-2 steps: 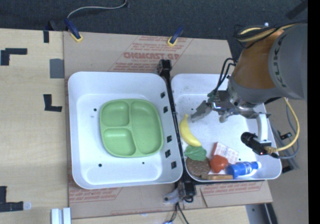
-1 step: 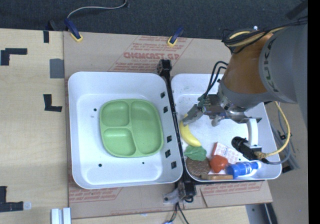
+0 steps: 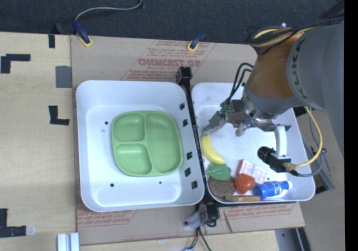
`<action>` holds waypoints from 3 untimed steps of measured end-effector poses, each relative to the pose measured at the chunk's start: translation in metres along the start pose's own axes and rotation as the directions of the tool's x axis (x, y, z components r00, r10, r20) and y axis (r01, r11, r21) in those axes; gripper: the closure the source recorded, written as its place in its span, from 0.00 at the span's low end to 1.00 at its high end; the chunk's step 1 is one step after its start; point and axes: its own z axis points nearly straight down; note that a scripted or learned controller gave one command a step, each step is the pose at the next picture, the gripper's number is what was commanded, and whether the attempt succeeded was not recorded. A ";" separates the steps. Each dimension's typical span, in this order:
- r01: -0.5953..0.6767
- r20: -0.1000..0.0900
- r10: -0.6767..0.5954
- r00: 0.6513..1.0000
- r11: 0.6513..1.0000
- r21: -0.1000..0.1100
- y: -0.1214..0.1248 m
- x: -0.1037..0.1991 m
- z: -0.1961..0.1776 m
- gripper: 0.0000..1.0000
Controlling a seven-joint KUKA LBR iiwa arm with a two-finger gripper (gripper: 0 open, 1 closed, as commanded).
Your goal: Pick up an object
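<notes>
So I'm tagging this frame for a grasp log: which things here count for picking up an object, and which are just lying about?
Belongs to the job:
gripper
banana
green toy
red toy
blue bottle
red and white packet
brown piece
right bin

Just lying about:
green divided plate
left bin
yellow clamps
cardboard sheet

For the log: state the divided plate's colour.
Light green; the plate shows in the camera view.

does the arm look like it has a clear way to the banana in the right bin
Probably yes. The gripper hangs over the right bin, just up and right of the banana. The banana's upper side lies bare; only its lower end meets the green item.
</notes>
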 end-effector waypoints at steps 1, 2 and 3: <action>0.001 0.000 -0.001 1.000 1.000 0.000 0.008 -0.003 0.000 0.00; 0.001 0.000 -0.001 1.000 1.000 0.000 0.005 0.002 0.000 0.00; 0.001 0.000 -0.001 1.000 1.000 0.000 0.018 0.000 0.000 0.00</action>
